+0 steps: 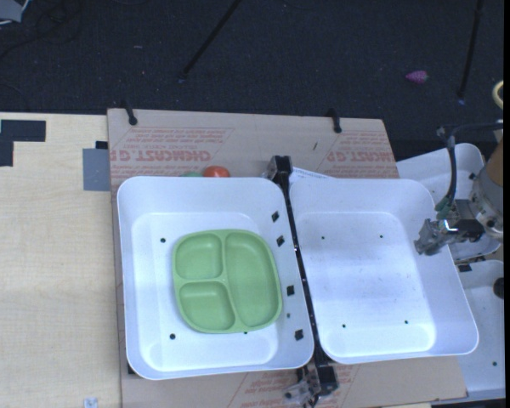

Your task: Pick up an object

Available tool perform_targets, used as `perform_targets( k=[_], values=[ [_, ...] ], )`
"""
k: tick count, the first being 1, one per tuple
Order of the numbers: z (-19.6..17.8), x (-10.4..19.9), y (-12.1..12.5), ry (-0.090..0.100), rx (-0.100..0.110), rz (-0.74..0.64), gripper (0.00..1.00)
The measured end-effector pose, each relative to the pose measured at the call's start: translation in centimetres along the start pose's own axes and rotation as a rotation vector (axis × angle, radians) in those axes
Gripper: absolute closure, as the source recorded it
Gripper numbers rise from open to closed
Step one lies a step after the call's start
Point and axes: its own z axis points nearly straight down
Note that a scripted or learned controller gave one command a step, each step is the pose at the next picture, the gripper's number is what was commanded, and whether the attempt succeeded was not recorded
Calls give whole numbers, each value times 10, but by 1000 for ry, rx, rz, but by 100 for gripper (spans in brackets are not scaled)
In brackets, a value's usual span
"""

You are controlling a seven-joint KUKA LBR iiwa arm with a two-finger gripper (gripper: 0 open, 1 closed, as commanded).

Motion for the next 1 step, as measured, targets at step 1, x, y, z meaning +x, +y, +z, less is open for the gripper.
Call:
perform_targets(
  k=[1],
  values=[
    [10, 52, 13, 3, 4, -3, 100]
  ],
)
